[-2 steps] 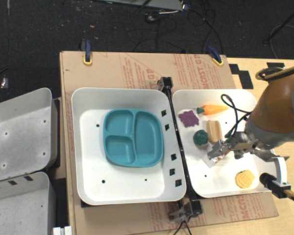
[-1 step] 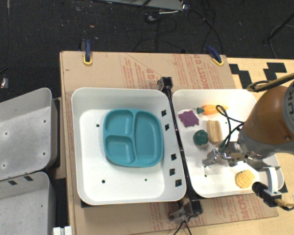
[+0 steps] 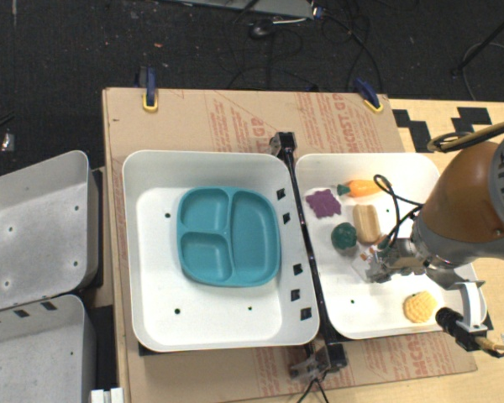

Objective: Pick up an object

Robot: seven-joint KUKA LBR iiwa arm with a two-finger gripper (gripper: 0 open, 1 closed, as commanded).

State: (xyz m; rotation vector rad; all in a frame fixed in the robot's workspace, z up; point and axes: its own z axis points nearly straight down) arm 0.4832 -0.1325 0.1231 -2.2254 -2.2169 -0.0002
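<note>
The right bin [image 3: 344, 309] holds a purple piece [image 3: 322, 201], an orange carrot [image 3: 364, 188], a tan cylinder [image 3: 367, 222], a dark green ball [image 3: 344, 236] and a yellow waffle-textured round [image 3: 417, 307]. My gripper [image 3: 380, 269] is low in this bin, just below the tan cylinder and to the right of the green ball. Nothing is visibly between its tips. The orange-banded wrist [image 3: 466, 200] looms over the bin's right side and hides part of it.
The left bin [image 3: 151, 309] carries a teal divided plate [image 3: 229, 236]. A black divider [image 3: 301, 242] runs between the two bins. Cables [image 3: 395, 208] trail from the wrist over the right bin. White panels [image 3: 34, 225] lie left of the bench.
</note>
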